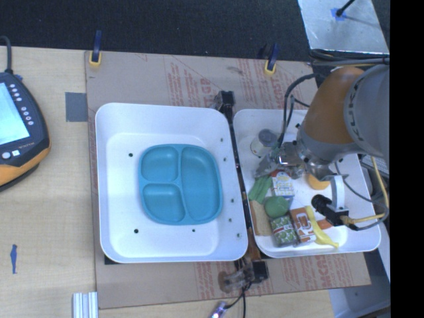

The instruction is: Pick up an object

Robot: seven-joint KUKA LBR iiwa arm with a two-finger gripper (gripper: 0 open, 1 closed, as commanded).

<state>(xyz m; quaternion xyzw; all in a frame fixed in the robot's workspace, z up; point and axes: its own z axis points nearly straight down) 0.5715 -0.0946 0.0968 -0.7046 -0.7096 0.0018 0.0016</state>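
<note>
Tool low over right bin clutter near its left wall, grip state unclear.

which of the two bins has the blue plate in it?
The left bin: the blue three-compartment plate lies flat in its middle. The right bin holds a clutter of small objects under the arm.

- You had bright, even overhead light; the left white bin looked nearly blown out.
- Shadows stayed soft and short beneath the arm.
- Detail was soft throughout, and the dark floor showed nothing.
</note>
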